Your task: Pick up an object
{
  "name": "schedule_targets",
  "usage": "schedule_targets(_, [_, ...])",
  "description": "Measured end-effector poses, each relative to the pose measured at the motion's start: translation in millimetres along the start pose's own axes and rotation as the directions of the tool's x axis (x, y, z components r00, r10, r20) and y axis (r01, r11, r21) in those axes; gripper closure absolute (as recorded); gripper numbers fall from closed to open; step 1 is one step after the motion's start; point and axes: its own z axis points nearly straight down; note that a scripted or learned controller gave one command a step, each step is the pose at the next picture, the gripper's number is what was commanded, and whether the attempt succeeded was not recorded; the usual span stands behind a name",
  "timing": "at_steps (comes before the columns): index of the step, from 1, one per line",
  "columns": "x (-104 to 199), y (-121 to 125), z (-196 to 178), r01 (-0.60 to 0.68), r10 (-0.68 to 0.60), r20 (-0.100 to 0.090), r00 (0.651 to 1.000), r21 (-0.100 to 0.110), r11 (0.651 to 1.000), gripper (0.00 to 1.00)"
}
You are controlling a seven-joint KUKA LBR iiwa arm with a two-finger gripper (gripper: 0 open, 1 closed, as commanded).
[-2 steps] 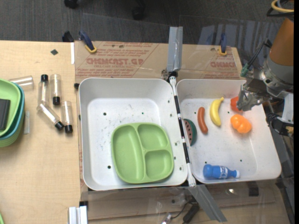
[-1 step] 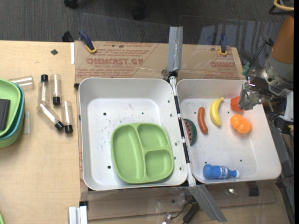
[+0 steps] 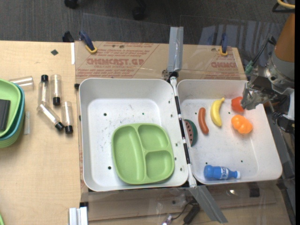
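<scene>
We see the tool (image 3: 247,102) low at the right bin's (image 3: 262,170) far right edge, over a red object (image 3: 236,104), maybe touching; grip state unclear.

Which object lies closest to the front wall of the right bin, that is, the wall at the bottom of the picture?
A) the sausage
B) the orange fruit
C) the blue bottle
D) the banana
C: the blue bottle lies on its side near the front wall of the right bin, while the banana, the sausage and the orange fruit lie farther back.
</scene>
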Motion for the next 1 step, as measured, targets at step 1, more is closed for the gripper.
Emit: schedule_targets(1, [-1.3, -0.1, -7.0, 0.002, -0.002, 0.002, 1.0, 0.004, 1.0, 1.0])
